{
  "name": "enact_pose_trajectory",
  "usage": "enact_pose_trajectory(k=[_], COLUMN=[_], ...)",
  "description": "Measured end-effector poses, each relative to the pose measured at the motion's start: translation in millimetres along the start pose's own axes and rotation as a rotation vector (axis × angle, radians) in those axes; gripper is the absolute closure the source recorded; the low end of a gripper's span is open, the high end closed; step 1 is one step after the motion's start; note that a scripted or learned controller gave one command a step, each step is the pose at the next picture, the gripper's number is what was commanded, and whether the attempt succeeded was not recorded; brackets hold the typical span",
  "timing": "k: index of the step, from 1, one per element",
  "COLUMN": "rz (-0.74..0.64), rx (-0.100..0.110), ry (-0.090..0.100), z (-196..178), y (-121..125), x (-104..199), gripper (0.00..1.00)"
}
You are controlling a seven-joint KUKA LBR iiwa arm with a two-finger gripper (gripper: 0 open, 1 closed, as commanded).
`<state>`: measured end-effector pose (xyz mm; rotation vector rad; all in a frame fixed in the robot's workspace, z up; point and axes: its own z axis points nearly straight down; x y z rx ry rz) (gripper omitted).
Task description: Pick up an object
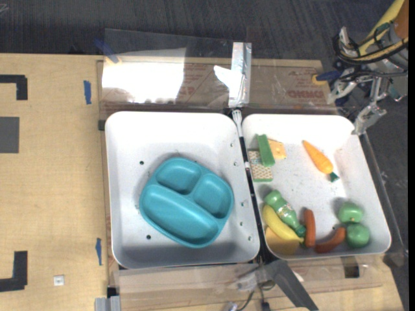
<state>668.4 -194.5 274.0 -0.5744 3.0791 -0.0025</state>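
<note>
Gripper [368, 116] above right bin's [295, 123] far-right corner, jaws' state cannot be told; carrot [318, 157] lies just left and nearer, long axis diagonal

So the bench [45, 193] is a light tan, cardboard-looking surface with a few black square markings along its left side and bits of blue tape [87, 91] stuck near the bins. Two shallow white bins sit directly on it, side by side and touching along the middle. The left bin [123, 141] holds a teal divided plate [187, 201]. The right bin [369, 193] has a bunch of toy food in it. Behind the bins there's a clear plastic sheet [168, 76] lying across the back of the bench, catching glare, with a strip of shiny tape [239, 73] running down it right about where the two bins meet.
</note>
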Motion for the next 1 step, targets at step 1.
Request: enact_pose_trajectory(k=[1], rz=[0.006], rx=[-0.009], ry=[0.010], z=[169.5], y=[22.7], x=[-2.8], gripper=[0.00])
